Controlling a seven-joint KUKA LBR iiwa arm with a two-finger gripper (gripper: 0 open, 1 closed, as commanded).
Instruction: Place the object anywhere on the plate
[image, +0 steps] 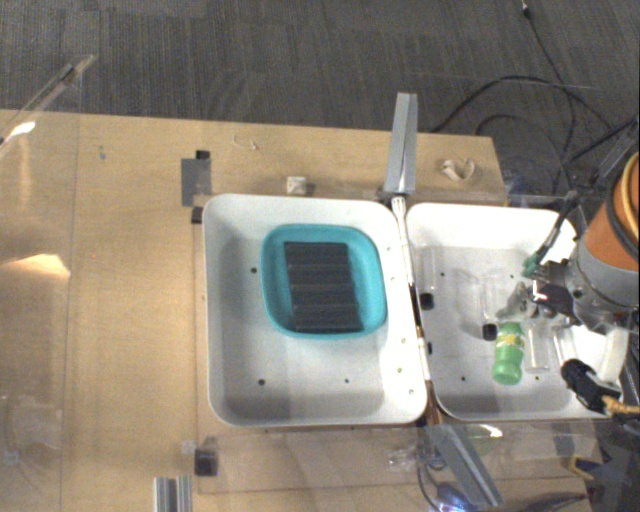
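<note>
A small green bottle-shaped object (508, 358) lies in the right bin (455, 395), near its front right corner. My gripper (533, 312) hangs just above and to the right of it, close to its upper end; the view does not show the object gripped. The teal plate (275, 290) sits in the middle of the left bin (240, 400), with a dark ribbed rectangular pad (321, 286) lying on it.
Two small black bits (426, 299) (489, 331) rest on the right bin's floor. A raised divider (410, 330) separates the bins. Cables and arm hardware (590, 385) crowd the right bin's far right edge.
</note>
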